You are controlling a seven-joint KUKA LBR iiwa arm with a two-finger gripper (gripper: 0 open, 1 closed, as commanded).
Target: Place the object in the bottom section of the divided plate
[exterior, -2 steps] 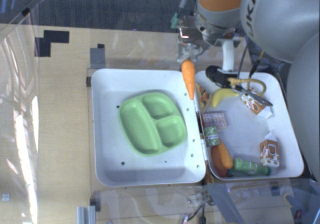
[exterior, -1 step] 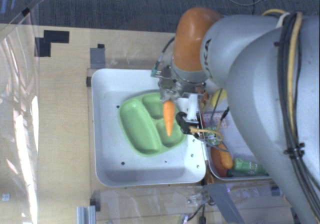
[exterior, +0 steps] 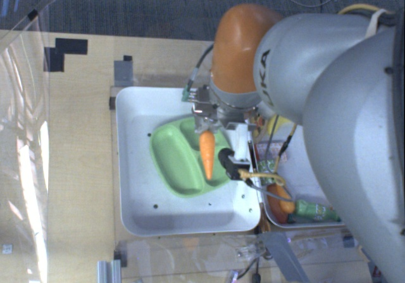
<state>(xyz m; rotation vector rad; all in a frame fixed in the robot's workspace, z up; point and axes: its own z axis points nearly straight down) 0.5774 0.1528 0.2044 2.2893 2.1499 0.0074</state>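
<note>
Carrot [exterior: 207, 154], the thing to be placed, is hanging point-down over the green divided plate [exterior: 172, 161], its thick end meeting the gripper [exterior: 206, 128] just above. Whether the fingers are actually clamping it I cannot tell; the wrist is hiding them. The carrot's tip is pointing at the ridge between the plate's large left compartment and the smaller ones on the right, and whether it is touching the plate is unclear. Judging by this, the placing is under way but not finished: the carrot is not yet lying in any section. The plate is sitting in the left white bin [exterior: 139, 212]; the right bin [exterior: 316, 174] is holding other small items, among them something orange and something green.
</note>
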